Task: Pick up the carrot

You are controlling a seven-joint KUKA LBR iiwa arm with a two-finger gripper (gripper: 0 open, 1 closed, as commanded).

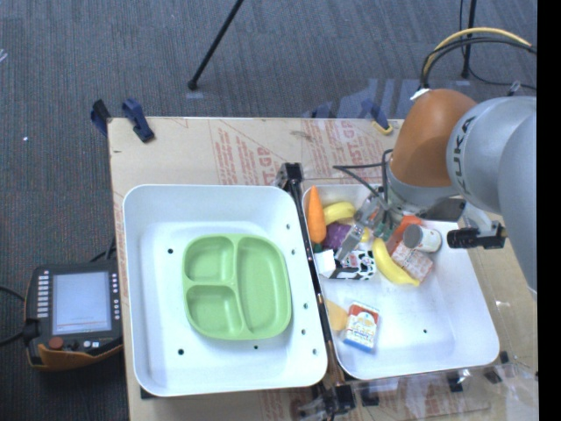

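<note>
Smooth tapered orange carrot (pixel 315 215) lies beside glossy yellow lemon (pixel 338 211).

A robot lab: teach pendant (pixel 77 312), tripod legs (pixel 219 32), carpet floor (pixel 70 42).

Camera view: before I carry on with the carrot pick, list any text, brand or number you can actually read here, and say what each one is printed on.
"KUKA" - in dark letters on the grey arm, running vertically beside the orange band.
Red print on the cardboard bench top - upside down and too blurred to read.
Small carton in the right bin - its label is too small to read.
Teach pendant screen - nothing legible.
</note>
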